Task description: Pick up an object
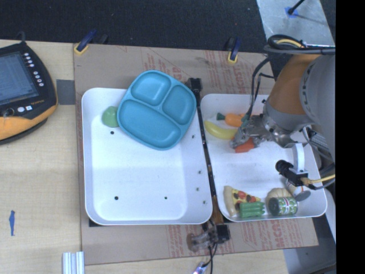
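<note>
My gripper [244, 138] is low in the right bin [254, 173], near its back left part. Just under its tip lies a small red-orange piece [246, 148], touching or nearly touching it. A yellow banana [219, 131] lies just left of the gripper, and an orange carrot [232, 119] sits behind it. Whether anything is gripped is hidden by the gripper body.
A pizza slice [235, 196], a green can [249, 210] and a small jar [283, 205] lie along the right bin's front edge. In the left bin [142, 190] a blue divided plate [157, 108] rests at the back, partly over a green object [109, 116]. A teach pendant [23, 90] lies at the far left.
</note>
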`<action>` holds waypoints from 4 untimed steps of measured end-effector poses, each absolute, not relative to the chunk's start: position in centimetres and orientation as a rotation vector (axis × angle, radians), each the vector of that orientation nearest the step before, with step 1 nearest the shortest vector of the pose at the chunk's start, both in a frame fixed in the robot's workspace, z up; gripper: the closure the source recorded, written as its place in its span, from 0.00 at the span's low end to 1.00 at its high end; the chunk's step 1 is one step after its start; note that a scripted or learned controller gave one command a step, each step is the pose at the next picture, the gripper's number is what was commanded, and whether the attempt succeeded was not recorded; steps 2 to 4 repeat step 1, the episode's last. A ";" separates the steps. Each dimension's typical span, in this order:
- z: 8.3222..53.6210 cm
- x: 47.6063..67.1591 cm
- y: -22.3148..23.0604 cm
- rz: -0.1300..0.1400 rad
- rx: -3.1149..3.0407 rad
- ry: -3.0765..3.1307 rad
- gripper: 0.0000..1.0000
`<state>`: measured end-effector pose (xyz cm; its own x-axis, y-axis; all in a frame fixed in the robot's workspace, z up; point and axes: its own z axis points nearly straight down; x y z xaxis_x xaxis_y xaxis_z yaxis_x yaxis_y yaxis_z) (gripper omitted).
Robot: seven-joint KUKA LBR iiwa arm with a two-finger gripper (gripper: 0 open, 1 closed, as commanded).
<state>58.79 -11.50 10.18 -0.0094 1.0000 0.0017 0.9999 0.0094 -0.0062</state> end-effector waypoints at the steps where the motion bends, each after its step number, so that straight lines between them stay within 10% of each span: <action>1: 19.2 57.7 -5.1 0.001 -2.214 -2.225 1.00; 4: 19.2 57.7 -5.1 0.001 -2.214 -2.225 1.00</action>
